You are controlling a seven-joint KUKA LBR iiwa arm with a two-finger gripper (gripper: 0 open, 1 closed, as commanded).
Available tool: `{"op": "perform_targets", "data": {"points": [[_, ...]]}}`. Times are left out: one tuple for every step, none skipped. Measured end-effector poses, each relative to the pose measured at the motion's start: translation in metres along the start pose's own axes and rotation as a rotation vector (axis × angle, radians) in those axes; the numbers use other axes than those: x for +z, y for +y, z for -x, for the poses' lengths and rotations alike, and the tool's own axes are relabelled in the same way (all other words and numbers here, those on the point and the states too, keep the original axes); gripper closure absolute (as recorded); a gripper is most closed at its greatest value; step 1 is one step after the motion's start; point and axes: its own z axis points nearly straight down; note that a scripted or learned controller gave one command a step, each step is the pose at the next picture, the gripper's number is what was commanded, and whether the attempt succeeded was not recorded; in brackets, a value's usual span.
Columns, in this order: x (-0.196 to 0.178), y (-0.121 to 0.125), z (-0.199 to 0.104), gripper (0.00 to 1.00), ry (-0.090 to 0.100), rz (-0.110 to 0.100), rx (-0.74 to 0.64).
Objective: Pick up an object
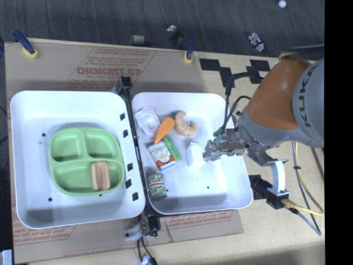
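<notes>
Gripper (212, 150) sits low over right bin (237, 195), near its right wall. Finger state: cannot tell; blurred against white floor.

Nearest candidate: small white block (193, 153), touching or just beside gripper on its left; long axis roughly up-down in view. Pale, low contrast against bin, edges hard to read.

Farther left: juice carton (162, 154), carrot (164, 129), croissant (186, 124), green can (156, 186). Nothing visibly held.

Judgement: coming move is short leftward reach.
</notes>
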Motion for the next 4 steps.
{"op": "perform_targets", "data": {"points": [[0.010,0.000,-0.026,1.00,0.000,0.000,0.000],[0.066,-0.001,0.018,1.00,-0.001,-0.003,0.002],[0.043,0.000,0.078,1.00,-0.001,-0.001,0.004],[0.028,-0.001,0.078,1.00,0.000,0.001,0.003]]}}
